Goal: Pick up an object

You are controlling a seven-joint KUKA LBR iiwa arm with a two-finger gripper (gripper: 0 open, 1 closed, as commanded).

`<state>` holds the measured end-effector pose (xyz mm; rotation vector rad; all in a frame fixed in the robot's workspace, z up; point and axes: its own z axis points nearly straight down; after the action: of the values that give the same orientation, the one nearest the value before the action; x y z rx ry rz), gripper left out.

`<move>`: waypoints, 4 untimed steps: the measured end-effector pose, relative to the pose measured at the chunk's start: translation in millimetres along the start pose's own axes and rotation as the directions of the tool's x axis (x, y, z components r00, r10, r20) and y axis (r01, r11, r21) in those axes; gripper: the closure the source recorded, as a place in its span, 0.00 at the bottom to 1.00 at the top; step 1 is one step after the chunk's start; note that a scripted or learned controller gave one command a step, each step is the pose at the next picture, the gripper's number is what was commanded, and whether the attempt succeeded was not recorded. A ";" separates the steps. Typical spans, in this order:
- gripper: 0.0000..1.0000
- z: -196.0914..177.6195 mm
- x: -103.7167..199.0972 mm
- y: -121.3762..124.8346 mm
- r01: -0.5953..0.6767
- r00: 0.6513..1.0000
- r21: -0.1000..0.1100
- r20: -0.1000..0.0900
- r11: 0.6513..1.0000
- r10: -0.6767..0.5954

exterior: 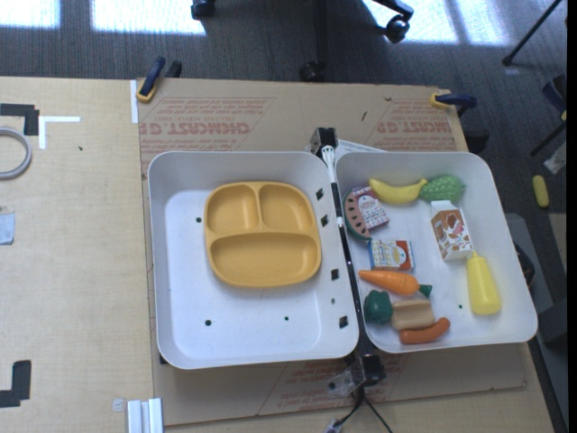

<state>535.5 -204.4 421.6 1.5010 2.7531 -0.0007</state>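
While the left bin (171, 269) holds a yellow divided plate (262, 234), the right bin (505, 242) holds toy foods: banana (397, 189) at 12 o'clock, carrot (391, 281) at centre, sausage (424, 333) at 6 o'clock. End effector state: cannot tell.

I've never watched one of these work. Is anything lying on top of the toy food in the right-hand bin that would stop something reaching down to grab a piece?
Nothing visible covers the toys. The banana, carrot and yellow bottle lie open from above in the right bin. They are crowded, though: the carrot touches the small box beside it.
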 end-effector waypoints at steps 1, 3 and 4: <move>1.00 -10.0 -0.9 1.1 0.001 1.000 -0.002 0.004 1.000 -0.001; 1.00 -29.8 -2.7 3.2 0.004 1.000 -0.007 0.013 1.000 -0.004; 1.00 -39.6 -3.6 4.2 0.005 1.000 -0.009 0.017 1.000 -0.005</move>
<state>540.8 -205.0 461.3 1.4847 2.7399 -0.0015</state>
